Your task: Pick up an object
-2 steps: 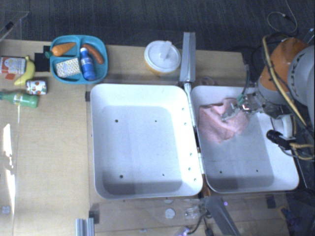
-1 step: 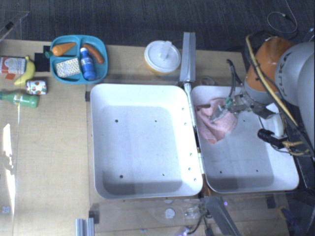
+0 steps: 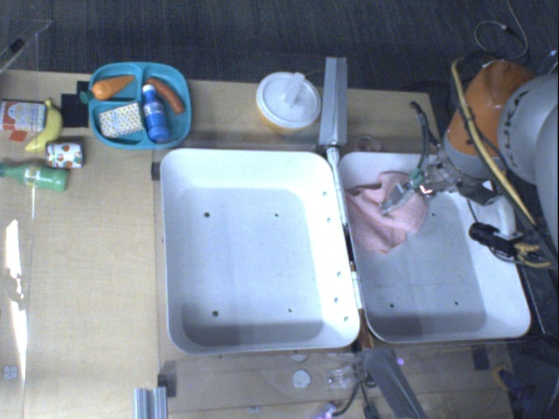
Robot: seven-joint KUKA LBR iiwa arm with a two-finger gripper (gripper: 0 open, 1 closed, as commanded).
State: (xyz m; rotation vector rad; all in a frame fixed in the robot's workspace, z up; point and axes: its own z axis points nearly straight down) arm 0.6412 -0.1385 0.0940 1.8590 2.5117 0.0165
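Note:
A crumpled pink cloth point(image 3: 381, 215) lies in the right bin point(image 3: 445, 312), up against its left wall near the back. My gripper point(image 3: 403, 194) reaches in from the right and sits low over the cloth's upper right part, its fingertips at or on the fabric. The grey arm with its orange band point(image 3: 491, 90) fills the upper right corner.
The left bin point(image 3: 253, 330) sits beside the right one, split by a metal divider point(image 3: 332, 103). Behind are a white lidded cup point(image 3: 288, 100) and a blue tray of toy food point(image 3: 140, 105). A banana, can and green bottle point(image 3: 35, 176) lie at far left.

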